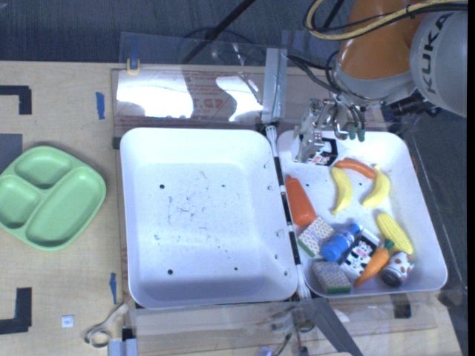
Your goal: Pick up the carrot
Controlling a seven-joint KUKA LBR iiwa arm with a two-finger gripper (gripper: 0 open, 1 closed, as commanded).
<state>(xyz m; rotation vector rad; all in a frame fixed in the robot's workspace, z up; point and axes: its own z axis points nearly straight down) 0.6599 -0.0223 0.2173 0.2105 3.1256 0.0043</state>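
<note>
Hovering at the right bin's [415, 170] far end, gripper [320, 141] carries nothing; how its jaws stand, I cannot tell. Carrot [372, 264] lies at the near end, well apart, wedged between blue bottle [339, 245], corn [394, 232] and can [397, 268]. Risk: crowding neighbours could block finger entry or get grabbed instead.
</note>
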